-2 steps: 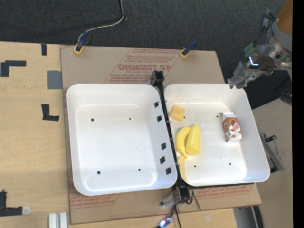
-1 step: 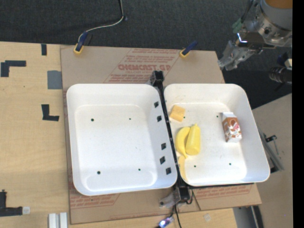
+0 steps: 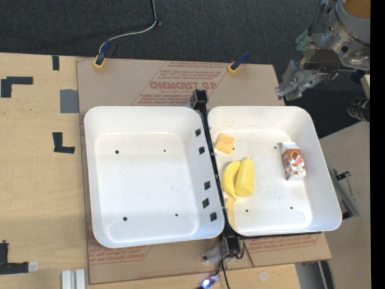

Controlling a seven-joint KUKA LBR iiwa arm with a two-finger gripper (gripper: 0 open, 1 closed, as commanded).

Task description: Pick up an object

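- camera view: the gripper (image 3: 296, 77) hangs at the far right, above the bench and just beyond the far right corner of the right bin (image 3: 310, 124), carried by the grey arm (image 3: 346, 23) with its orange band.
- camera view: its dark fingers point down and left towards the bin, but from this angle i cannot tell if they stand apart or together; nothing shows between them.
- camera view: the right bin holds every candidate for the pick. a small carton (image 3: 293, 163) with a red and brown print lies near the bin's right wall, well apart from the rest.
- camera view: a small yellow-orange block (image 3: 224, 143) sits near the divider at the bin's far left, and just nearer the camera lie a banana (image 3: 230, 179) and a yellow block (image 3: 244, 177), touching side by side.
- camera view: the left bin (image 3: 96, 161) lies beside it on the brown board (image 3: 174, 83).
- progress, as i judge it: the pick is not yet done. all objects rest on the bin floor and the gripper is outside the bin, above its rim.
- what is left: move over one object, descend, close on it and lift. the carton looks the easiest reach, being closest to the gripper and standing alone.
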